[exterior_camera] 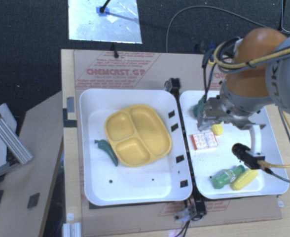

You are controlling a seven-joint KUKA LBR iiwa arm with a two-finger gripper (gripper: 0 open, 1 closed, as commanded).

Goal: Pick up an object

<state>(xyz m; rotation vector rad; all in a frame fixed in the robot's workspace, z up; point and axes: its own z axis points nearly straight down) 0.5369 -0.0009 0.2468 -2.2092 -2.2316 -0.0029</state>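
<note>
The right bin (273, 181) holds several objects. A red and white box (204, 141) lies near its left wall, and a small yellow piece (217, 129) sits just above the box. A green bottle (227, 177) and a yellow corn cob (245, 179) lie together at the front. The gripper (213, 118) hangs low over the bin's back left part, right above the small yellow piece. The grey wrist body hides its tips. I see nothing held.
The left bin (93, 181) carries a yellow divided plate (137, 135) with a dark green pepper (107, 151) at its left edge. A black part with a cable (244, 154) and a white bracket (256, 136) hang from the arm over the right bin. A black divider (180, 132) separates the bins.
</note>
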